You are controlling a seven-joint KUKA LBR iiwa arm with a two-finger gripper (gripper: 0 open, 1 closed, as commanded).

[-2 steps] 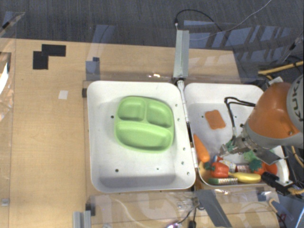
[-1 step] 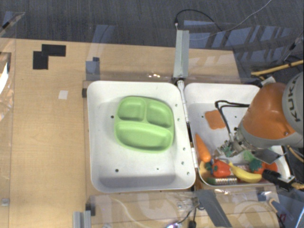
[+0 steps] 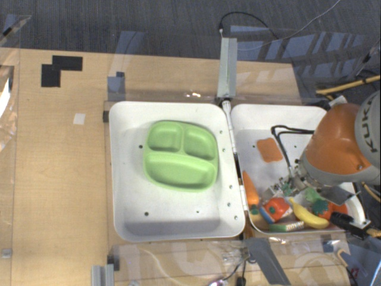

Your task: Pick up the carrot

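Camera view: gripper (image 3: 290, 186) near carrot (image 3: 252, 192) in right bin (image 3: 250, 124), finger state unclear.

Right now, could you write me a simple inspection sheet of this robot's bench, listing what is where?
Surface: light wooden bench bearing two shallow white bins, left bin and right bin.
Job's things: long orange carrot lying at the right bin's left wall.
Clutter: green three-compartment plastic plate in the left bin; yellow banana, flat orange rectangular piece and other small toy foods in the right bin.
Grippers: two-finger gripper low over the toy pile, beside the carrot.
Cables: black cable behind the bins.
Surroundings: grey carpet.
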